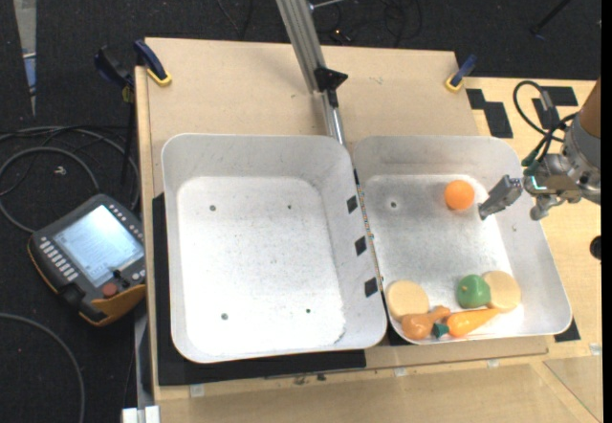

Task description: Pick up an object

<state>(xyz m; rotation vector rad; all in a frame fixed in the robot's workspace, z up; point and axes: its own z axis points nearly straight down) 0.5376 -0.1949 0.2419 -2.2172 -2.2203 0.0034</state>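
Nearest the camera, well below the gripper [521, 193] at the near edge of the right bin [421, 163]: a huddle of small toy foods, likely slid down together against the wall. Carrot-shaped orange piece [469, 321], smooth and tapered, lay flat; a green rounded piece [471, 291] sat just above it, touching; two pale cream discs [407, 297] [503, 289] flanked them, matte, biscuit-like; a small orange lump [417, 324] at the corner. All looked like hard plastic

Farther back, just left of the gripper and a little above: an orange ball [460, 194], glossy, alone on bare bin floor, apart from the fingers. Judged the easiest pick, since nothing crowded it

Gripper hung over the bin's right rim, fingers spread apart, nothing between them; one dark finger [498, 196] angled down toward the ball, which read as an approach not yet closed

Far left of the gripper: left bin [191, 163], white, shallow, speckled with scuffs, rounded corners

Beyond: tan bench [249, 86], a grey metal pole [296, 14] slanting away
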